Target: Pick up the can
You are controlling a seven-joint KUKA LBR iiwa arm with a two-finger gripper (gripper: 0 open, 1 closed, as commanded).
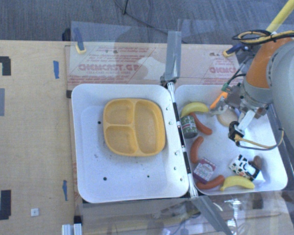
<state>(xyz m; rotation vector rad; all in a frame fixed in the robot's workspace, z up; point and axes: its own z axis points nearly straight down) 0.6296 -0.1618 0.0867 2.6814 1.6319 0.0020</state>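
Your wooden bench [29,131], right bin [277,173]: can [188,126] mid-frame, banana [194,108] and sausage [202,125] just beside it; gripper [224,106] state cannot be told.

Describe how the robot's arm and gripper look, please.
The arm is grey and rounded, with an orange band above the wrist. Thin yellow cables loop near the band. The gripper is grey metal with a small orange part.
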